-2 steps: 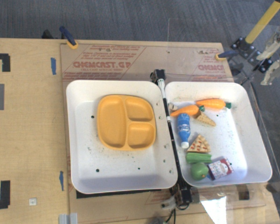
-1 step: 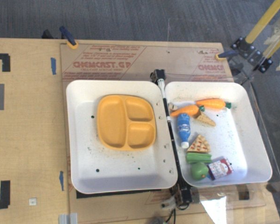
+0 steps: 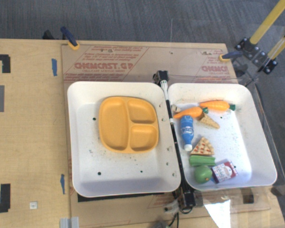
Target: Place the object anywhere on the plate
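Bins first: I count two shallow white ones side by side on the tabletop [image 3: 28, 141], the left bin [image 3: 80, 141] at frame centre-left and the right bin [image 3: 249, 141] at centre-right, their inner rims touching along a dark clamp strip.

In the left bin I see one orange plate [image 3: 128, 124], with three compartments, lying flat in the upper middle of that bin. Nothing rests on it.

In the right bin I count eight items, all crowded toward its left half. Two carrots: one carrot [image 3: 215, 105] near the upper rim, and a second carrot [image 3: 189, 112] just below and left of it. One blue bottle [image 3: 186, 131] lies on its side under the second carrot, white cap toward the bottom of the frame. Two wedge-shaped pieces: a tan wedge [image 3: 209, 122] right of the bottle and a waffle-patterned wedge [image 3: 203, 147] lower down. Below that sit a green stick-shaped piece [image 3: 202, 160], a green pear-like fruit [image 3: 203, 174], and a red and white packet [image 3: 223, 171] just beside the fruit.

I cannot tell the pincer's state from here.

A cardboard sheet [image 3: 104, 63] lies under the bins, with blue clamps [image 3: 70, 38] at its upper corners.
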`<move>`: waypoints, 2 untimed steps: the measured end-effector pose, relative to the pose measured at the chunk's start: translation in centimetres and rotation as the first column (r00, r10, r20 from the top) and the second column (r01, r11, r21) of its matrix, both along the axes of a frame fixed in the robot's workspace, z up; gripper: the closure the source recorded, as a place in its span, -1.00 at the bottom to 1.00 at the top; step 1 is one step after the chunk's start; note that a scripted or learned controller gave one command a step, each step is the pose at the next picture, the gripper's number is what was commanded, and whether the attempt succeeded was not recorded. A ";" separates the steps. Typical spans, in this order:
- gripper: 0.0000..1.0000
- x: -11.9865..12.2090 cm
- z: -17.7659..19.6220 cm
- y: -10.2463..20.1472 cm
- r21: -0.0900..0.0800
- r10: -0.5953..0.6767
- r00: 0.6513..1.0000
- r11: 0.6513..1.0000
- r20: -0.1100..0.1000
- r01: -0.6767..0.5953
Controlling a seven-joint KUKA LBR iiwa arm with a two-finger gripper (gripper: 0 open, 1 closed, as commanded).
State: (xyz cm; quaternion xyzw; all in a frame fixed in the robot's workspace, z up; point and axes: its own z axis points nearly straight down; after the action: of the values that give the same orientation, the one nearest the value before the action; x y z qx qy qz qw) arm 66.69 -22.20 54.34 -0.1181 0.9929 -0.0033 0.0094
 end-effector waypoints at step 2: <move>1.00 0.0 -0.6 0.0 0.004 0.302 0.953 0.953 -0.011 -0.302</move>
State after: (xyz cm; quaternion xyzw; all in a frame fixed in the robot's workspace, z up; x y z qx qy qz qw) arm 66.74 -22.21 53.76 -0.2684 0.9633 -0.0003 0.0040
